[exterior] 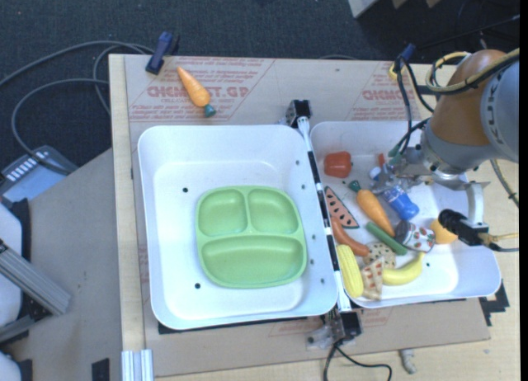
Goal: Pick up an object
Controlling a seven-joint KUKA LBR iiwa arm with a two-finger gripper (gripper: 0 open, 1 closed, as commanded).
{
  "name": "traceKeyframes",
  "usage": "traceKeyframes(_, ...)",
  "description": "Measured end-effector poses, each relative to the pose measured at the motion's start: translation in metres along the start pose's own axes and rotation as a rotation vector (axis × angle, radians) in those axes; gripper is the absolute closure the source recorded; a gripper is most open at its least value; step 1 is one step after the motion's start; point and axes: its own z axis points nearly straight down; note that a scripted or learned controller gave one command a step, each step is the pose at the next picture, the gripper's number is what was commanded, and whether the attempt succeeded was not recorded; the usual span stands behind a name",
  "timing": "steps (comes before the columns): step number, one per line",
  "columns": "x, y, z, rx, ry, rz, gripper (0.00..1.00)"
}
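My pincer (398,180) hangs low over the right bin (478,276), at the near edge of the toy pile. Whether it is spread or closed, and whether anything sits in it, I cannot tell: my wrist hides the tips from above. A blue item (403,204) lies just under it, beside a carrot (375,209).

Any one toy will do. The rest of the pile sits toward the front of this bin: a red pepper (337,162) near the dividing wall, a melon slice (339,209), a corn cob (350,269), a banana (404,271), and a few small pieces packed between them, too jumbled to name.

To do this well, I judge I should choose a piece that stands apart. The pepper has bare white floor around it, so my tips could straddle it without nudging a neighbour. The blue item and carrot touch or nearly touch, so a descent there risks catching two things or pushing one aside. I would come straight down, close across the narrow side, then lift straight up.

Room is tight at the wall between the bins, where the melon and corn lie close. The back of the right bin is open floor. The left bin (165,231) holds a green tray (250,236). Another carrot (193,87) lies on the desk (247,82) beyond it.
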Motion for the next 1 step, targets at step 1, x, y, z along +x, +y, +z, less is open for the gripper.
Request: traceKeyframes(1,0.0901,0.0428,-0.0912,0.0,0.002,-0.003,1.0)
